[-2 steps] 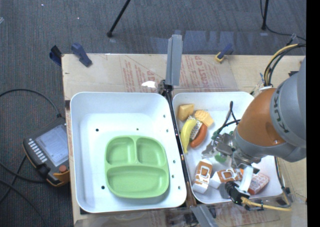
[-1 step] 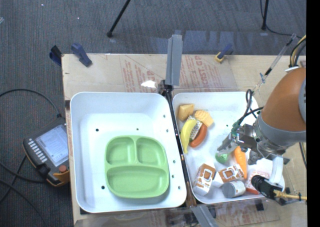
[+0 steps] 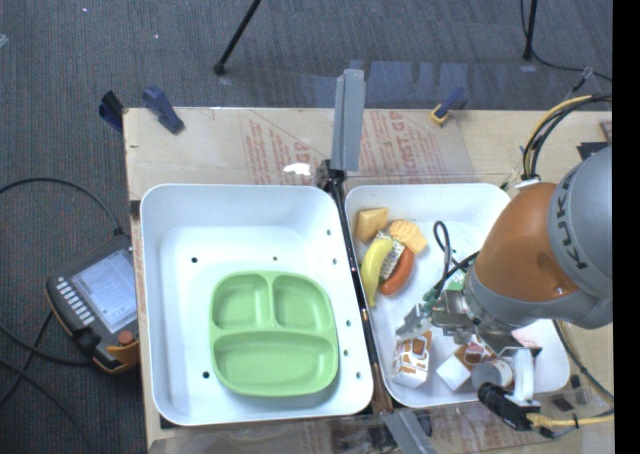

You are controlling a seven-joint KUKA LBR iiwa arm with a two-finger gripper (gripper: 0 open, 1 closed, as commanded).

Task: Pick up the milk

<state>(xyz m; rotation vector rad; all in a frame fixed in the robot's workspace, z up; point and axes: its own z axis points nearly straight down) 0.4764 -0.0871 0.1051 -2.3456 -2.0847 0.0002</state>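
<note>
The milk (image 3: 412, 358) is a small white carton with orange-brown print. It lies near the front edge of the right bin (image 3: 470, 197). My gripper (image 3: 424, 320) hangs just above and behind the carton, at the end of the grey and orange arm that comes in from the right. The gripper's body hides the carton's top edge, and I see nothing lifted off the bin floor.
The right bin also holds a cheese wedge (image 3: 372, 222), a bread piece (image 3: 407, 234), a banana (image 3: 374, 264), a hot dog (image 3: 397, 270), a white block (image 3: 452, 373) and a small red-brown pack (image 3: 473, 352). The left bin (image 3: 170, 242) holds a green divided plate (image 3: 273, 333).
</note>
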